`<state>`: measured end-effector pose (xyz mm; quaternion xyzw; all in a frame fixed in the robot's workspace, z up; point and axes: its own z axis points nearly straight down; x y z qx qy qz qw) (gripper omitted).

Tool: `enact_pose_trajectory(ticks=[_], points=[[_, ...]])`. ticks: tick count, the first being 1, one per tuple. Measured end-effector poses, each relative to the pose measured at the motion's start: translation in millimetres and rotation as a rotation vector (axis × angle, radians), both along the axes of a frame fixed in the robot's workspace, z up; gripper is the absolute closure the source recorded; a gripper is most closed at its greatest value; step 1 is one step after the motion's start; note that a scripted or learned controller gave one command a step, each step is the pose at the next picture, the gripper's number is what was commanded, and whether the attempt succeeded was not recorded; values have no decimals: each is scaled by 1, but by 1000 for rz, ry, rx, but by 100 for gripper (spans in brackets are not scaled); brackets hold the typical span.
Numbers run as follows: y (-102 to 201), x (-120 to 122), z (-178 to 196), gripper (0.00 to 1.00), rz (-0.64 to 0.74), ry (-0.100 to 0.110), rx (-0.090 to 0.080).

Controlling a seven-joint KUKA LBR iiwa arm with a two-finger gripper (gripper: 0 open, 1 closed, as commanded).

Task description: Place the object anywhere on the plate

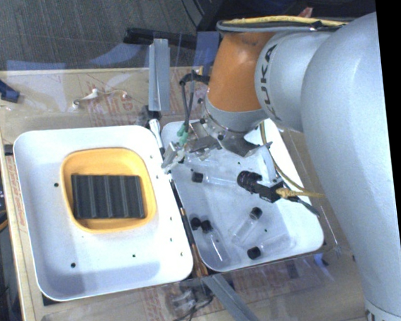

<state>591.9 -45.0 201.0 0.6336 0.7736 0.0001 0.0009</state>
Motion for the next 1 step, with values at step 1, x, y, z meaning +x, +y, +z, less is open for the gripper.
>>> enact_pose_trajectory(ticks=[1], points=[[63, 21, -10, 0, 25, 4, 1]])
